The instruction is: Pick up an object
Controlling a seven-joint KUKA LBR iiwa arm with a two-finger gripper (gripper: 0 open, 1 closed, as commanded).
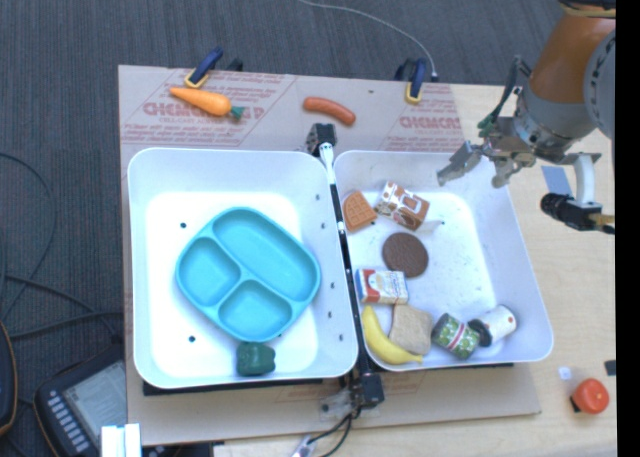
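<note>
Gripper: the two-finger gripper hangs over the far right rim of the right white bin, fingers spread apart, nothing between them.
Nearest item: small brown-and-white carton, left of the gripper, apart from it.
Right bin, others: round brown cookie, yellow banana, green can, possibly lying on its side.
Left bin: blue three-compartment plate.

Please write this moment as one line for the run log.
phase: approach | claw: open, above right bin's far right corner, holding nothing | nearest item: carton | left bin: blue tray, green pepper
</note>
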